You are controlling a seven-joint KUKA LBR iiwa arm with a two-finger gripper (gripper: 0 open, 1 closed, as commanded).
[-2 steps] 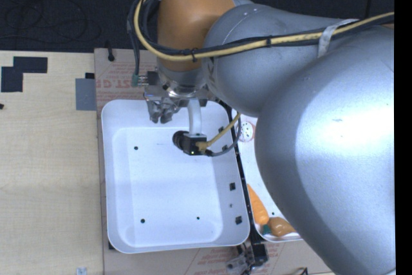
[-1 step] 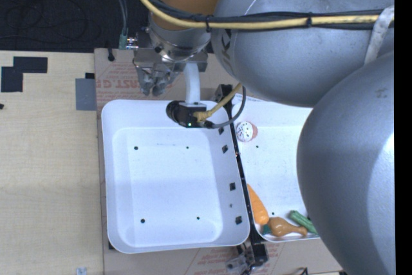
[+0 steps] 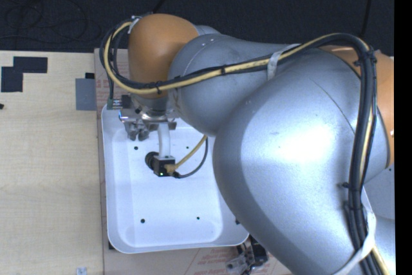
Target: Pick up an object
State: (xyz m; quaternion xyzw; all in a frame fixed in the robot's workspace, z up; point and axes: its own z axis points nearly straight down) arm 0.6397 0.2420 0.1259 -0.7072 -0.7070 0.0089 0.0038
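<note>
KUKA arm's gripper (image 3: 140, 132) hovers over the white bin (image 3: 129, 216) at centre frame (grasp state unreadable); best to descend only above something graspable.

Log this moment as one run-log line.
arm: reaching across white bin | gripper: over bin's far end | grasp: none visible | task: nothing picked yet

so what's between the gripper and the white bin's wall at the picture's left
Nothing in the camera view: just bare floor of the shallow white bin beside the two-finger gripper.
</note>
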